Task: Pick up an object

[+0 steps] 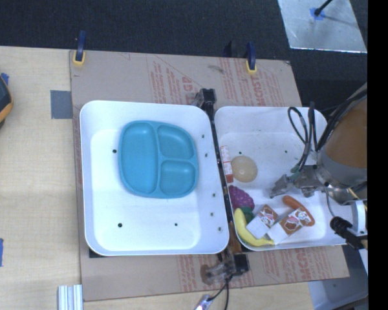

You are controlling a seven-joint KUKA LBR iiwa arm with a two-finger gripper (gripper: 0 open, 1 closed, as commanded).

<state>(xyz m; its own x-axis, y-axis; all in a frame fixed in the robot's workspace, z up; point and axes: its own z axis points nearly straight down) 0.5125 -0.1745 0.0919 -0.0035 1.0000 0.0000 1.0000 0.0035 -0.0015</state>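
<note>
Nearest the camera, a small black fitting (pixel 236 263) with wires is being shown at the front edge of the cardboard sheet (pixel 149 70) on which both bins are being carried. Just behind it, in the front left corner of the right bin (pixel 258 112), a yellow banana (pixel 246 232) is being seen lying against the wall. Beside the banana, two small brown-and-white packets (pixel 266 216) (pixel 293 221) are being shown close together, and an orange sausage-like piece (pixel 296 204) is being seen just behind the right-hand one. A purple bunch of grapes (pixel 240 197) is being shown by the bin's left wall, touching or nearly touching the banana's far end.

The gripper (pixel 286 185) is being held low over the middle of the right bin, just behind the packets and the orange piece and to the right of the grapes. Nothing is being seen gripped in it, and whether it is being held wide or narrow cannot be told. Contact with any object cannot be made out. The grey arm (pixel 346 144) and its black cables (pixel 304 131) are being shown reaching in from the right.

Farther back, a pale beige ball (pixel 244 169) is being seen, apart from the gripper. In the left bin (pixel 149 234), a blue divided plate (pixel 158 159) is being shown toward the far side. At the cardboard's far edge, two blue clamps (pixel 80 47) (pixel 250 55) are being seen.
</note>
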